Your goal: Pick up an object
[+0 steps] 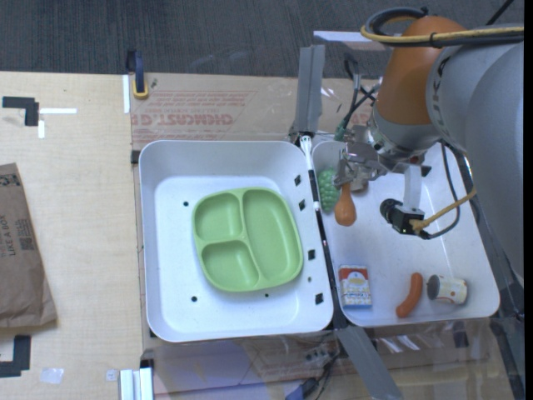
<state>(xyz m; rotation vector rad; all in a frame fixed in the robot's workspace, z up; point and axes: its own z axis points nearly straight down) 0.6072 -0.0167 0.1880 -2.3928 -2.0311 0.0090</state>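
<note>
The hand (353, 173) hangs over the far left corner of the right bin (466, 248); whether it is apart or together cannot be told. Just below it an orange-brown carrot-like toy (345, 209) stands on the bin floor, a green bumpy toy (327, 187) on that toy's left. Nearer the bin's front lie a small carton (355, 286), a sausage (409, 295) and a small cup (447, 289). The left bin (166, 248) holds a green divided plate (247, 239).

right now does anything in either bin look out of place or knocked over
Nothing stands out. The green divided plate lies flat in the left bin. In the right bin, the small carton, sausage and toy cup lie apart, unspilled.
</note>
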